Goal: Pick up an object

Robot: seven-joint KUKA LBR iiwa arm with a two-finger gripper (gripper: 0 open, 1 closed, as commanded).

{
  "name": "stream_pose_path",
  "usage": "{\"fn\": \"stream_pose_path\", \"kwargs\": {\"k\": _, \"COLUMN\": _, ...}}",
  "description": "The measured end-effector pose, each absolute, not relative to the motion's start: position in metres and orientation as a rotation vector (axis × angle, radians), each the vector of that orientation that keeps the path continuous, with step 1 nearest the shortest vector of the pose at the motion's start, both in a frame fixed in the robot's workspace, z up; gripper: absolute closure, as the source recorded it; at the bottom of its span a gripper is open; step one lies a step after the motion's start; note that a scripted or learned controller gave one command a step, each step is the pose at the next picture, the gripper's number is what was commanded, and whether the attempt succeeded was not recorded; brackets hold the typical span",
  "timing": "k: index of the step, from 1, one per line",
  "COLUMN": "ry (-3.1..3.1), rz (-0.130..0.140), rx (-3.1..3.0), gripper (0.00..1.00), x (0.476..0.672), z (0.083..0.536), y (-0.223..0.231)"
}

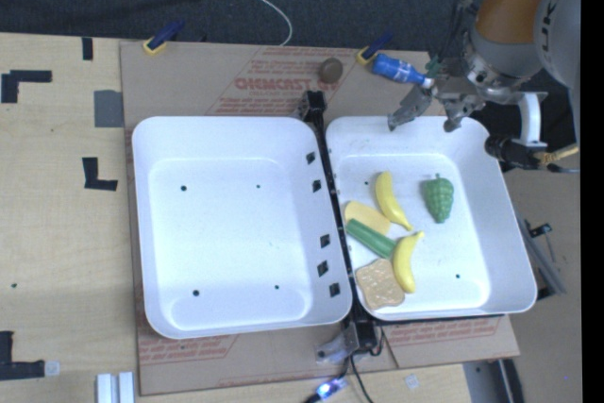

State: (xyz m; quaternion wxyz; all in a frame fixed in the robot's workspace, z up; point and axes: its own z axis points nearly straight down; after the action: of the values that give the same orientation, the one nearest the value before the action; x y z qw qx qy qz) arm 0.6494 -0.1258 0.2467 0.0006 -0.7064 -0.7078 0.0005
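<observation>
The right bin holds several toy foods. A yellow banana lies near its middle, with a second banana lower down. Beside them are a green cucumber, a yellow wedge, a tan cracker and a green strawberry-shaped piece. My gripper hangs open above the far rim of the right bin, its two dark fingers spread apart with nothing between them. It sits well clear of the foods, up and to the right of the upper banana.
The left bin lies alongside, joined by black clips along the shared wall. Blue and yellow clamps hold the cardboard at the back edge. A white cable hangs over the dark backdrop.
</observation>
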Motion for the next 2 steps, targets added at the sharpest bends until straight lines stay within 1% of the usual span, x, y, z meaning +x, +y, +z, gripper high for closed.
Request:
{"fn": "stream_pose_path", "kwargs": {"k": 1, "ry": -2.225, "rz": 0.005, "rx": -2.211, "gripper": 0.0, "x": 0.619, "z": 0.218, "y": -0.047}}
{"fn": "stream_pose_path", "kwargs": {"k": 2, "ry": -2.224, "rz": 0.002, "rx": -2.215, "gripper": 1.0, "x": 0.621, "z": 0.229, "y": -0.05}}
